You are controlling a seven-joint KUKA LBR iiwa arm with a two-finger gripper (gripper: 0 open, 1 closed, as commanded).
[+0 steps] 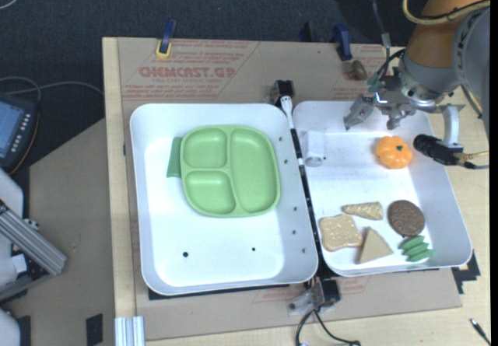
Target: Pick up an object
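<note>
- The arm (436, 33) reaches in from the upper right. Its orange band sits above the grey wrist, and it bends down toward the far end of the right bin (334, 115).
- The gripper (376, 116) hangs over that far end, pointing down and slightly left. Its jaws are spread apart with nothing between them.
- The pumpkin (394, 152) sits on the bin floor near the gripper, a little nearer the camera and to its right, clear of the fingers.
- At the bin's near end lie a cracker (363, 211), a brown cookie (406, 218), a bread slice (341, 232), a toast wedge (375, 246) and a green pod (415, 248). The wedge lies just beside the slice, and the pod just beside the cookie.
- The left bin (156, 228) holds a green divided plate (230, 169).
- A darker green strip (173, 158) pokes out at the plate's left edge. The rest of it is hidden, so I cannot tell what it is.
- A small pale thing (313, 158) by the right bin's left wall is too faint to identify.
- The frame's right edge cuts off the arm beyond the band.
</note>
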